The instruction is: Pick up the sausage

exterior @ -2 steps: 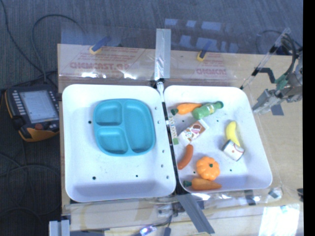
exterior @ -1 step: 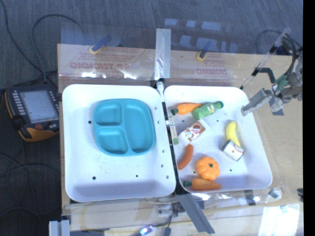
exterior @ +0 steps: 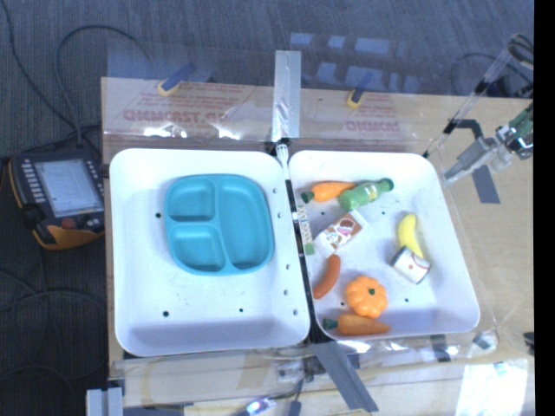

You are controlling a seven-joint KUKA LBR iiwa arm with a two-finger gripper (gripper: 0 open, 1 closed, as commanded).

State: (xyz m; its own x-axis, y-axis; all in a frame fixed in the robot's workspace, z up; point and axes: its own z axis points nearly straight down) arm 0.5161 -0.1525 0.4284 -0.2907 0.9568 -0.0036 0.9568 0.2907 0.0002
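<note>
A smooth, reddish-brown curved plastic sausage [exterior: 327, 276] lies at the right white bin's [exterior: 451, 232] left wall, beside a ribbed orange pumpkin [exterior: 366, 295], well apart from the hand [exterior: 512, 137], grip indiscernible

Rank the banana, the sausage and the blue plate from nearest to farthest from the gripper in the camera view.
The gripper sits at the right bin's upper right corner.
1. Banana, right side of the right bin.
2. Sausage, by the right bin's left wall.
3. Blue plate, in the left bin.
</note>
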